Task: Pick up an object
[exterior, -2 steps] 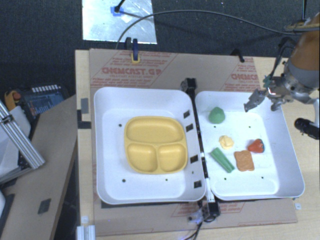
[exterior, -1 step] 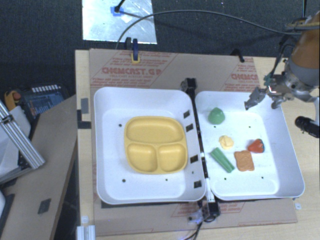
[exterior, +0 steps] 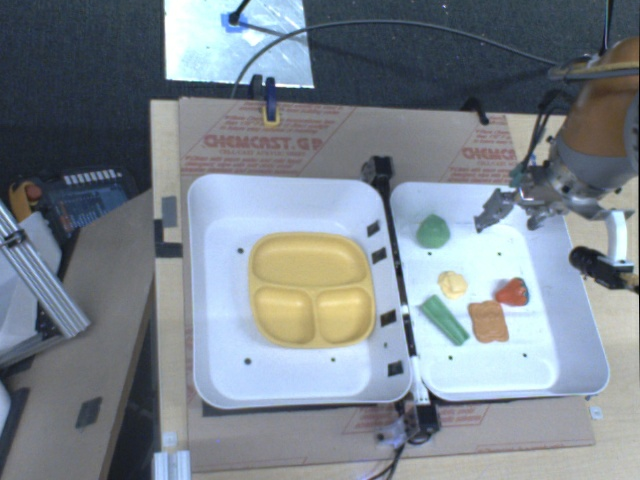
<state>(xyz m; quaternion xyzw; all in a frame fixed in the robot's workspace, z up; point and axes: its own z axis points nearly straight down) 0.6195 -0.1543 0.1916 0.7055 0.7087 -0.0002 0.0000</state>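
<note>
The gripper (exterior: 512,211) hangs over the right bin's (exterior: 575,363) far edge, fingers spread apart, nothing between them. Just to its left sits a green ball (exterior: 433,231) — open white floor around it. Farther toward the near rim lie a yellow piece (exterior: 453,284), red piece (exterior: 513,292), orange slab (exterior: 488,321) and green stick (exterior: 443,320), loosely clustered.
</note>
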